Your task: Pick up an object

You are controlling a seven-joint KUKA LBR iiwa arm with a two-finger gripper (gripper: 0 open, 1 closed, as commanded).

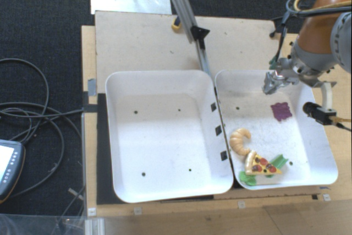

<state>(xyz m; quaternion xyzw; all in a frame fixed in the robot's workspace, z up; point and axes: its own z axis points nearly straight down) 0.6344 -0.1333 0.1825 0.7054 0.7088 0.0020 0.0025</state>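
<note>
The right bin [312, 140] holds a flat purple piece [281, 111], a tan croissant [240, 140], a pizza slice [262, 165] and a green leafy piece [278, 162] partly under the slice. My gripper [271, 84] hangs over the far part of the right bin, just up and left of the purple piece and apart from it. Nothing shows between its tips.
The left bin [118, 135] stands beside the right one, their walls meeting at the middle. A slanted metal pole [184, 3] crosses the bench behind the bins. Cables and a pendant [8, 165] lie on the floor at left.
</note>
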